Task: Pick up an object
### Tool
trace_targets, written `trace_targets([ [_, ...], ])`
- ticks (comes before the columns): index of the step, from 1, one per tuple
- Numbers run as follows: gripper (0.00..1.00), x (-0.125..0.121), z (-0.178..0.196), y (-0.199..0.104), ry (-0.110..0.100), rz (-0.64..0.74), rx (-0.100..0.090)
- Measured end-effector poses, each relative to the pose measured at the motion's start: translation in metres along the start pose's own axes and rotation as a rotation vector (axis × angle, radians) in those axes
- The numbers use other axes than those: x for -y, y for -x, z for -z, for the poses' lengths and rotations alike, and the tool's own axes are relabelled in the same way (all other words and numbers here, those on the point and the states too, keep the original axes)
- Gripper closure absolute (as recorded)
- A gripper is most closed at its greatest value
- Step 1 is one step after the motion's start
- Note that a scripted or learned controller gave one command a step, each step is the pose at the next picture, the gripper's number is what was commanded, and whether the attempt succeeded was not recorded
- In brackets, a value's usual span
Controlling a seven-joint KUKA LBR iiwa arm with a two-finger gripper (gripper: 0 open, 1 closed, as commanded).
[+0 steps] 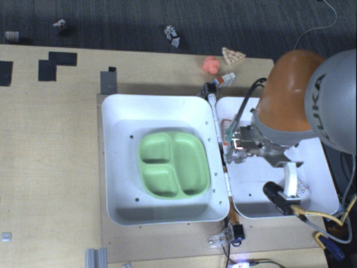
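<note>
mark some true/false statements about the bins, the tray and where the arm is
1. A green divided tray lies in the left bin. True.
2. The tray has three compartments. True.
3. The arm hangs over the left bin. False: it is over the right bin.
4. A pink object sits inside the tray. False: it rests on the bench beyond the bins, near a tan wedge-shaped piece.
5. The hand is low near the right bin's left wall. True.
6. The tray is red. False: it is light green.
</note>
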State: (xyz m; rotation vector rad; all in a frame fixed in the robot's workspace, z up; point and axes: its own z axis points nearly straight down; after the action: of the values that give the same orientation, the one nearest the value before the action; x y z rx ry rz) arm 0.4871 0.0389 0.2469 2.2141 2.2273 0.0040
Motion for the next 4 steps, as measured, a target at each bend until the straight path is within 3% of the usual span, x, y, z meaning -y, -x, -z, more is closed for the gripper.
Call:
trace_targets([
  [1, 1.0, -0.085, 0.22, 0.088, 0.003, -0.002, 0.002],
  [2, 1.0, -0.103, 0.128, -0.02, 0.0, 0.0, 0.0],
  [3, 1.0, -0.131, -0.063, -0.058, -0.003, 0.0, 0.0],
  [4, 1.0, -0.139, -0.062, 0.043, 0.001, -0.003, 0.002],
])
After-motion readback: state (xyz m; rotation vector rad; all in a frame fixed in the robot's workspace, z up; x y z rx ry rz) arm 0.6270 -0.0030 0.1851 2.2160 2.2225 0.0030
